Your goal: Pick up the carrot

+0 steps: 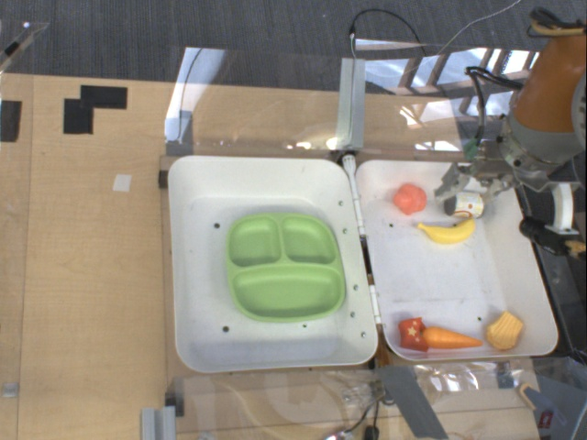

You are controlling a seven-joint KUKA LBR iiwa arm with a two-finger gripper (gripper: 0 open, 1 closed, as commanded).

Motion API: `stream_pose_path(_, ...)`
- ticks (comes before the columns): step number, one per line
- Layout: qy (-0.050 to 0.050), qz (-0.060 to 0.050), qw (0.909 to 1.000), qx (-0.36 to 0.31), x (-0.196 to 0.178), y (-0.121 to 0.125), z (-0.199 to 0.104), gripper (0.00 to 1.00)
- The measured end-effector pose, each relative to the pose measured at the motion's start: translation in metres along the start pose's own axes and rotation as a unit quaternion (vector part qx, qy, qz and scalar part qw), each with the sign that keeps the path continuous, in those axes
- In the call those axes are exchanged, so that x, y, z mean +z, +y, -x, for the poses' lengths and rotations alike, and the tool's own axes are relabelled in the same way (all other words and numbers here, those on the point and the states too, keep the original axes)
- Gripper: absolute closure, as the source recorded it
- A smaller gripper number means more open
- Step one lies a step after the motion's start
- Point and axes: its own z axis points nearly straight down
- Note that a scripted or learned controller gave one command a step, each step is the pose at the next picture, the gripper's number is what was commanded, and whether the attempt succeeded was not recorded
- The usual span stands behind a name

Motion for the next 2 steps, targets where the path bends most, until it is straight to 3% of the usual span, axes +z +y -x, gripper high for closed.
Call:
stream_pose_path(1, 0.0, 0.0, 0.995, 0.1, 0.09, -0.059, -0.008, 0.0)
stream_pose_path(2, 0.001, 0.007, 0.9684, 0.249, 0.112, -0.128, 0.046, 0.0)
